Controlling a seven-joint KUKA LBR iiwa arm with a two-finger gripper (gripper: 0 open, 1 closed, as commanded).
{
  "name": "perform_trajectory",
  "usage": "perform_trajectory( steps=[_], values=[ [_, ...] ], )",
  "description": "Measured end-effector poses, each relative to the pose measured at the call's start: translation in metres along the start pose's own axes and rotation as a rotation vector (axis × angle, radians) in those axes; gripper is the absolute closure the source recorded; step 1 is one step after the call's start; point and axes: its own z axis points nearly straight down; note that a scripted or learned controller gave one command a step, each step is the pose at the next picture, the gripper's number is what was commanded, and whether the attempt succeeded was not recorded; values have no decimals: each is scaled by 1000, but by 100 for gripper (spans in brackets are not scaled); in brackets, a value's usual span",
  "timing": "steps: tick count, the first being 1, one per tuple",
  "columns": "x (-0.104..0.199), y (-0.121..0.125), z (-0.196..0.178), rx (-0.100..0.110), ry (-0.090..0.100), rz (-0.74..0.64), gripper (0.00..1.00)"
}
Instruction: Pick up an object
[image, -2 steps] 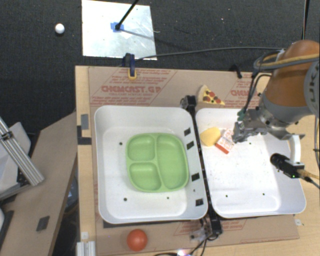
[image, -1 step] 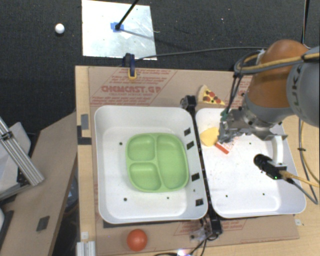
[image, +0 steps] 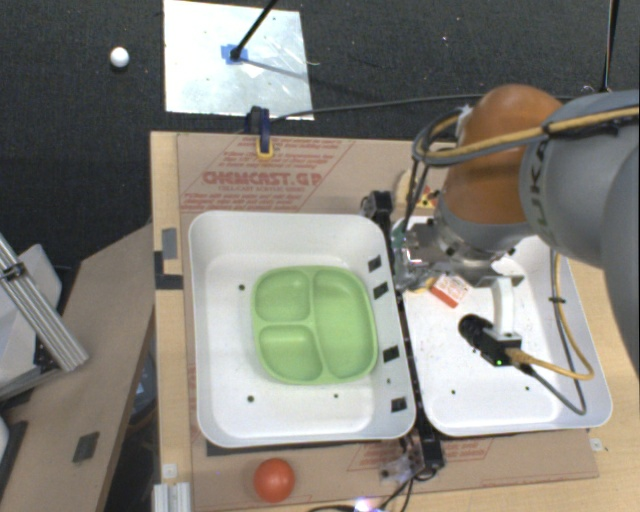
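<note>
So the surface (image: 165, 330) is a tan board with red-printed cardboard (image: 265, 175) laid on it, and the left bin (image: 200, 330) sits on that. The right bin (image: 500, 405) touches its right side, and an orange ball (image: 273, 479) is just in front of it.

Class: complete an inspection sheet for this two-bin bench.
Surface: left bin and right bin side by side on a printed board.
Job's things: green divided plate in the left bin; small red and white item in the right bin.
Clutter: orange ball in front of the left bin.
Gripper: low over the right bin's far left corner.
Cables: dark cable looping over the right bin.
Surroundings: shiny sheet and white ball beyond the bench.
</note>
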Motion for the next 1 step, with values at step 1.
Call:
perform_trajectory(
  steps=[1],
  values=[
    [59, 6, -7, -1, 1, -3, 100]
  ],
)
